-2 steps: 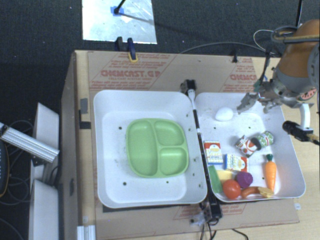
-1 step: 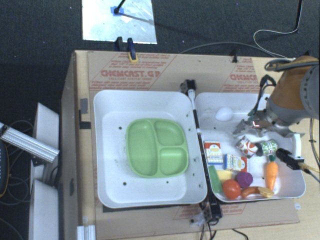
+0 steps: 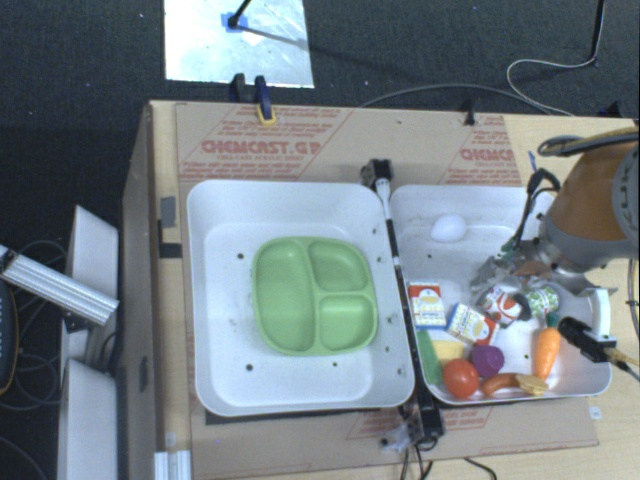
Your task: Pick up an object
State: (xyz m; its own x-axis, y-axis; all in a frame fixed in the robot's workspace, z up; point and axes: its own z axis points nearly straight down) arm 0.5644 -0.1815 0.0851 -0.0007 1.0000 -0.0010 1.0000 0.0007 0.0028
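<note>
Toys [image 3: 480,343] sit piled in lower part of right bin [image 3: 470,203], lower right of frame. Gripper [image 3: 503,280] hovers just above/right of pile; nearest item approx directly below it. Can't tell its grip state. Carrot [image 3: 546,351] stands upright w/ long axis vertical.

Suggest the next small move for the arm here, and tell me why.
Probably lower straight down a little and close. The gripper hangs low in the right bin, just above a red-and-white item beside the toy carrot, with nothing visibly between its fingers. The green divided plate in the left bin is not in its path.
</note>
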